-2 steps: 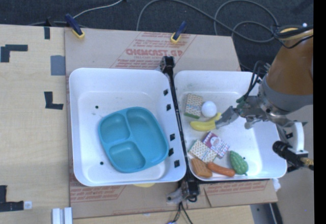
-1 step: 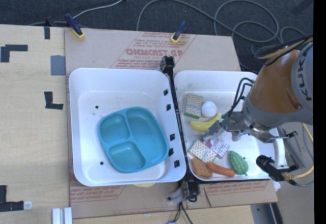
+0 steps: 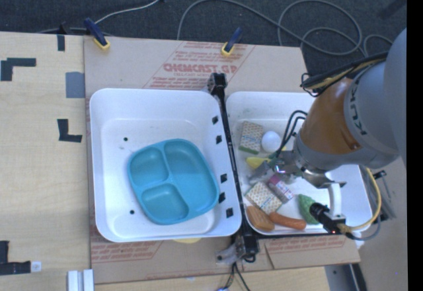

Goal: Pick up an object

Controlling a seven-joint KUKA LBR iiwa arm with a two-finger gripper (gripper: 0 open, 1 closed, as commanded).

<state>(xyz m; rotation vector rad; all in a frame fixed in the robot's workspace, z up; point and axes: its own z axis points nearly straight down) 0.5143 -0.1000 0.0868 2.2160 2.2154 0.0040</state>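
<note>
The right bin [image 3: 264, 96] holds several small items. A checkered tan block [image 3: 251, 136] and a white ball [image 3: 270, 141] lie at its back left. A yellow piece [image 3: 256, 162] sits just left of my gripper [image 3: 276, 170], which hangs low over the bin's middle. A pink and purple item [image 3: 281, 188] lies right below the gripper, partly covered by it. Nearer the front lie a waffle-patterned piece [image 3: 263, 197], a brown bun shape [image 3: 260, 218], an orange sausage shape [image 3: 289, 221] and a green piece [image 3: 306, 206]. I see nothing lifted.
The left bin [image 3: 106, 144] holds a blue divided plate [image 3: 173, 180]. A black clipped rail [image 3: 225, 144] separates the bins. My bulky orange-banded wrist [image 3: 334, 127] covers the right bin's right half. Cables [image 3: 317, 25] lie on the dark floor behind.
</note>
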